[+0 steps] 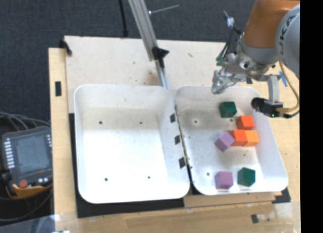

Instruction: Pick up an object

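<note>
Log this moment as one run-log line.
arm: over right white bin's far edge | gripper: above bin, holding nothing visible | nearest: dark green cube | cubes untouched | left white bin: not involved

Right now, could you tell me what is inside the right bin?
The right bin holds six blocks: two green, two purple, two orange. The gripper hangs above its far edge, covering a little rim.

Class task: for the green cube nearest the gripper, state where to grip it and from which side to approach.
Grip the green cube across two opposite side faces, descending from above. It stands apart from the orange cubes, so the gripper probably has finger room.
</note>
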Robot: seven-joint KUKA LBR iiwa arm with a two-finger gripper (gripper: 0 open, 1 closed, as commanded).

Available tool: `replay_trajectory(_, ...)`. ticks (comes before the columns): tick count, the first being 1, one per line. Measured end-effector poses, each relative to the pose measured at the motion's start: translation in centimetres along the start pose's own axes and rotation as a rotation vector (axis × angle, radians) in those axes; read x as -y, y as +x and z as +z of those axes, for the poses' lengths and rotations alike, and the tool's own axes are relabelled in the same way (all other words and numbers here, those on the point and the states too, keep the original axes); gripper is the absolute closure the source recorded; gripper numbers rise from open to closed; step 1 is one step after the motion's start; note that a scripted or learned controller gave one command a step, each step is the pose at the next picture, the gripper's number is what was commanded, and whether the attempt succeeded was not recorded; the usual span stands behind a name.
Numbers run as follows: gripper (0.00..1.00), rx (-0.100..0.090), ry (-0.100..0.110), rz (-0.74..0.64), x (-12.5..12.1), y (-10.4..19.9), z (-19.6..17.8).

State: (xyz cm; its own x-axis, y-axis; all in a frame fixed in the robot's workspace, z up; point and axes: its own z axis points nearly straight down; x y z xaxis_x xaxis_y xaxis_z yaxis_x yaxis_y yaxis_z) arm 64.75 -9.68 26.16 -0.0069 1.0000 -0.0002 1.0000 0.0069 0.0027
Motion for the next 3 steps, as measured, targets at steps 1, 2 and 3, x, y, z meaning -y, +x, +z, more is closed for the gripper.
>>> replay_trajectory(1, 1.00, 0.000, 0.000, 0.001, -0.9, 4.3, 0.0)
replay_trajectory(2, 1.00, 0.000, 0.000, 0.001, -1.5, 8.5, 0.2)
replay_trajectory(3, 1.00, -0.001, -0.001, -0.001, -1.8, 14.2, -0.1)
